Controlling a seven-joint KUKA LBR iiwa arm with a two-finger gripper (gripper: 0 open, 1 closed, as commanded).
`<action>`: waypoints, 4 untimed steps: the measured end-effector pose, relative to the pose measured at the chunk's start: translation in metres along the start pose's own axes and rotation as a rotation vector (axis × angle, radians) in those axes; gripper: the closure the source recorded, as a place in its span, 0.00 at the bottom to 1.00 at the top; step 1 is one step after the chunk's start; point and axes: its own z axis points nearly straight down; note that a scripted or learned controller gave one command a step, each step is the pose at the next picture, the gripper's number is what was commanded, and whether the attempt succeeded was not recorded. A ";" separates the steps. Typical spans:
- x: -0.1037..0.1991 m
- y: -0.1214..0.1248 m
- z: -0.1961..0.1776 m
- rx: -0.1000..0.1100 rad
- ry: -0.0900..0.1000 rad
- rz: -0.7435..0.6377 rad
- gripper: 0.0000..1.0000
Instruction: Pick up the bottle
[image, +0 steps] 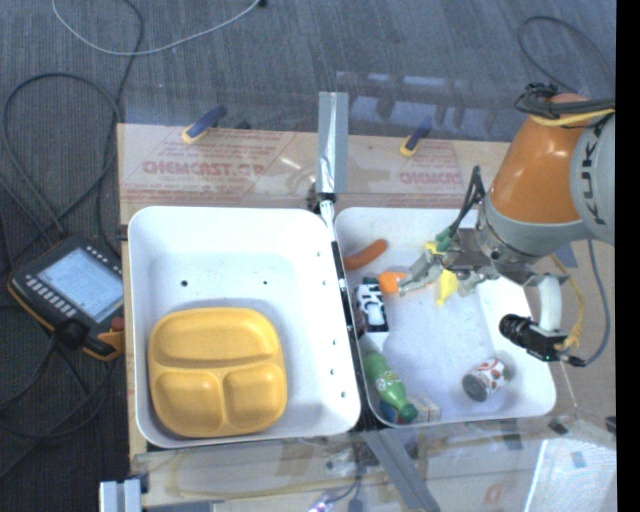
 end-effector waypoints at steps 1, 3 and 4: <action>0.000 0.000 0.000 0.000 0.000 0.000 0.00; 0.001 -0.060 0.114 0.001 0.000 0.200 0.00; 0.001 -0.060 0.114 0.002 0.001 0.199 0.00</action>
